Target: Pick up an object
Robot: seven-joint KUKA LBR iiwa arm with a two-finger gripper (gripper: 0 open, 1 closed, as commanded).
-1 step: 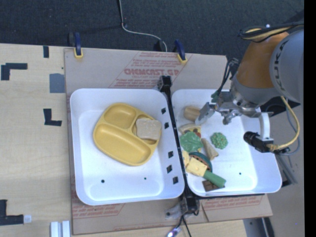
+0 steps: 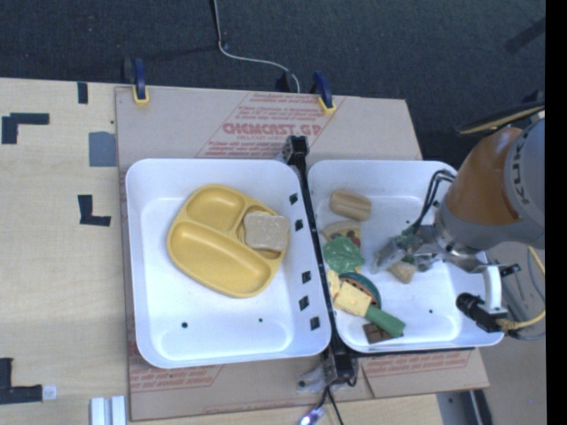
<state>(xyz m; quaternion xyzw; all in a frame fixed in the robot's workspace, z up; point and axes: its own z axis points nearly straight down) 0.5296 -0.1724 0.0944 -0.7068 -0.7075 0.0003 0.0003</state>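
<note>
- the counter (image 2: pixel 53 237) carries two white bins side by side on a cardboard sheet; the left bin (image 2: pixel 146 326) holds a yellow divided plate (image 2: pixel 208 255) with a tan bread-like slice (image 2: pixel 266 232) resting on its right compartment.
- the right bin (image 2: pixel 443 326) is crowded along its left wall: a tan cylinder (image 2: pixel 351 205) at the far end, then a green leafy piece (image 2: pixel 342 254), a yellow block (image 2: pixel 352 301) and a green-and-brown item (image 2: pixel 383 324) nearer.
- the grey arm (image 2: pixel 496 184) reaches in from the right; its claw (image 2: pixel 400 253) sits low in the right bin, and whether it is open or closed cannot be told.
- a small tan piece (image 2: pixel 403 271) lies just beside the claw, the likeliest pick.
- risk: the piece is small, so a slightly offset close could nudge it aside or come up with nothing; the green leafy piece nearby could snag.
</note>
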